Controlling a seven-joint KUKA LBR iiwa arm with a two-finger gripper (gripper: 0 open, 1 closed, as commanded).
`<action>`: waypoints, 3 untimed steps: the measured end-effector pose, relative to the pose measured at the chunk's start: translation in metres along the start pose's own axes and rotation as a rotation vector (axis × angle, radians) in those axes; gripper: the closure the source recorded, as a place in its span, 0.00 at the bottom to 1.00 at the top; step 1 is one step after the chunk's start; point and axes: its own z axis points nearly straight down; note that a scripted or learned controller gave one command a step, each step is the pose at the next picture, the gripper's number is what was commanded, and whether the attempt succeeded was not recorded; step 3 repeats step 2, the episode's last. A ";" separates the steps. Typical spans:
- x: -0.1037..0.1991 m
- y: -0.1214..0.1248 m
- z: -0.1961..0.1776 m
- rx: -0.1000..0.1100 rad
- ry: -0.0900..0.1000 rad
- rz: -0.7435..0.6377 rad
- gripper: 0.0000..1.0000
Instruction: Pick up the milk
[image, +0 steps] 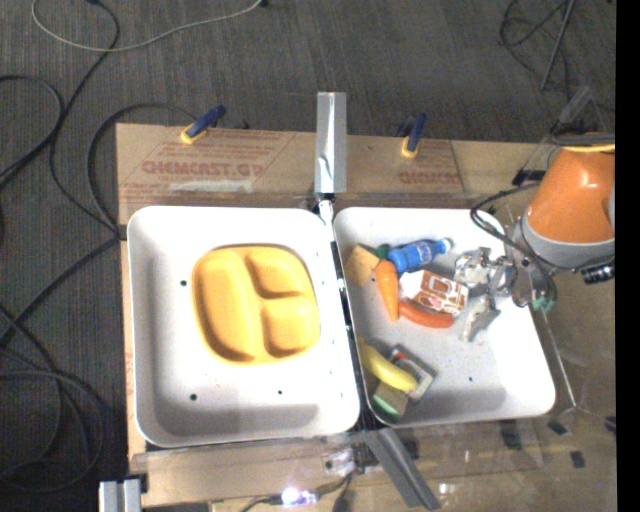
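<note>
Lying in the right bin (520, 390), the milk (441, 293) is a small red and white carton. A red pepper (428, 319) touches it below, a carrot (387, 288) sits just beside it, and a blue bottle (415, 254) lies above. The jaws (480, 305) hang just right of it, but I cannot tell if they are apart. They might bump the pepper or grab it instead.

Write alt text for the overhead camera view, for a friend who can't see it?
A robot arm's gripper hovers in the right white bin beside a small milk carton, among a carrot, blue bottle and banana. The left white bin holds a yellow divided tray.
</note>
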 end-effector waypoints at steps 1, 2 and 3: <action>-0.065 0.028 0.014 0.005 -0.012 0.024 0.00; 0.021 0.087 0.018 -0.001 -0.028 0.056 0.00; 0.021 0.087 0.018 -0.001 -0.028 0.056 0.00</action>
